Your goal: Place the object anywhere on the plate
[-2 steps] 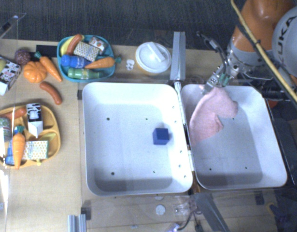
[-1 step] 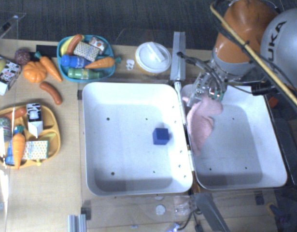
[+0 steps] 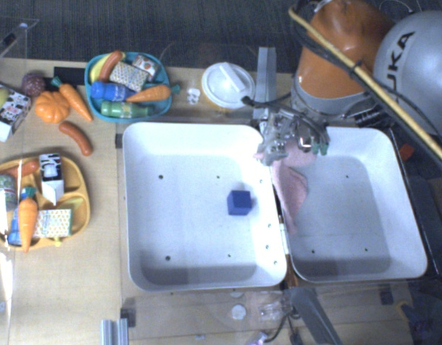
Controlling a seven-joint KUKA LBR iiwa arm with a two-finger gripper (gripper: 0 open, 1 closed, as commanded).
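The arm (image 3: 350, 42) hangs over the seam between the left bin (image 3: 177, 264) and the right bin (image 3: 364, 257). Its end effector (image 3: 292, 139) seems to dangle a pink cloth (image 3: 292, 185), though its grip I cannot tell. A blue cube (image 3: 240, 202) sits mid-left bin. Best lift clear before travelling.

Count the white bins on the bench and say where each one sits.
2. The left bin holds a blue cube. The right bin sits beside it, with a pink cloth near its left wall, under the hand.
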